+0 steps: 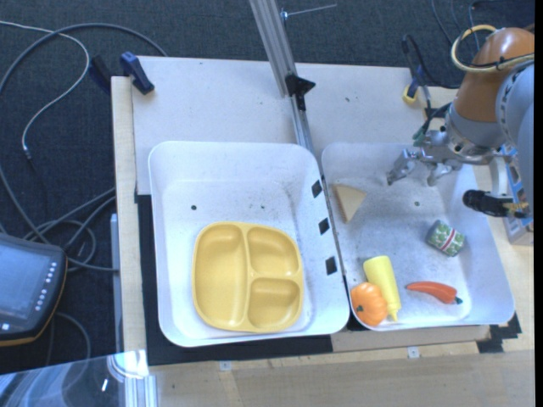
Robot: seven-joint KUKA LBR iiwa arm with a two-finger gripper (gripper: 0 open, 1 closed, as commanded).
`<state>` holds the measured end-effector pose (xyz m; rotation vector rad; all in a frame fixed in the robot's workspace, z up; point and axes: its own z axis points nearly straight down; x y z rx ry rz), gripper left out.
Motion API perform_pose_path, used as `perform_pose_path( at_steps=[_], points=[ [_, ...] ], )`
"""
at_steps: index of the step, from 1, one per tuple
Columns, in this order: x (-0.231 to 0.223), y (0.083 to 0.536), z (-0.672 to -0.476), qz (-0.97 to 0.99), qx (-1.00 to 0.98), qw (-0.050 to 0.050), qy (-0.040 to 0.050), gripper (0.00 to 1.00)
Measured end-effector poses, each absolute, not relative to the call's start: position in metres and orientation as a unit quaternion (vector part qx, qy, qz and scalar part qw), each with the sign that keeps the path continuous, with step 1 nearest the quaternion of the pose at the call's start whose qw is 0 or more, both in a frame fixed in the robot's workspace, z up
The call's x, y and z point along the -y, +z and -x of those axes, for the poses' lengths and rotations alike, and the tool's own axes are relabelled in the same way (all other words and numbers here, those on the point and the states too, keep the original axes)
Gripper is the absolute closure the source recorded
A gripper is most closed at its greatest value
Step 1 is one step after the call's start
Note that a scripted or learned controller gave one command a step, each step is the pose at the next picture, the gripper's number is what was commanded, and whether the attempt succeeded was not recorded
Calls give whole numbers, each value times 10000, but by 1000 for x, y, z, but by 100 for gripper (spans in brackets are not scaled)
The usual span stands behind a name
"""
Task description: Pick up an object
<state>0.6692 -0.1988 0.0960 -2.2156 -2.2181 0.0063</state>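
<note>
My gripper (417, 173) hangs over the back of the right bin (484, 265), its two fingers spread apart with nothing between them. In that bin lie a tan wedge (348, 200) at the left, a small green and white can (445, 237) on its side below the gripper, a yellow bottle (383, 281), an orange fruit (367, 303) and a red pepper (433, 292) near the front edge. The gripper touches none of them.
The left bin (170, 185) holds a yellow divided plate (248, 275). A metal post (276, 24) slants up from between the bins at the back. The arm's orange band (496, 53) sits at the far right. Bare bin floor lies around the gripper.
</note>
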Motion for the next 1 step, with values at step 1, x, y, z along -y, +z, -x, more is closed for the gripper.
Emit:
perform_pose_path(
  at_steps=[1],
  points=[
    [199,112,-672,7061,7081,-12,2,100]
  ],
)
